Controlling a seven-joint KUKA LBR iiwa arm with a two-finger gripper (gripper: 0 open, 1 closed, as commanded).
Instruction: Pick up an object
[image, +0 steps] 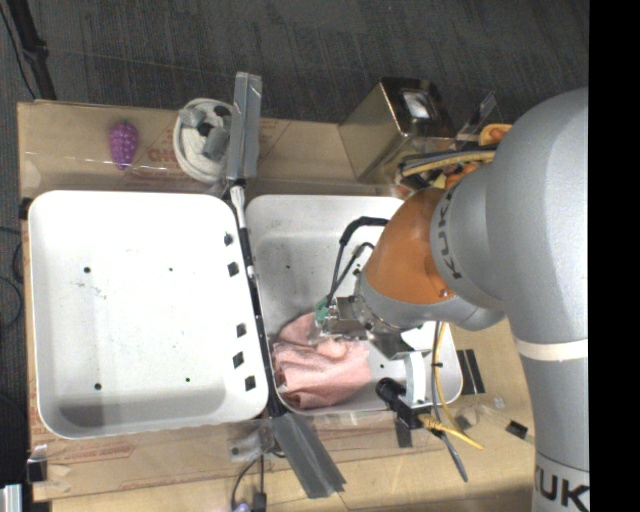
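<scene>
Looming nearest, the grey arm (530, 230) reaches over the right bin (300, 225), its gripper (335, 322) down against the pink cloth (315, 368) at that bin's near left corner. Whether anything is gripped, I cannot tell; lifting remains undone.

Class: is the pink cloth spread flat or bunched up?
Bunched: the pink cloth lies in rumpled folds at the right bin's near corner.
</scene>
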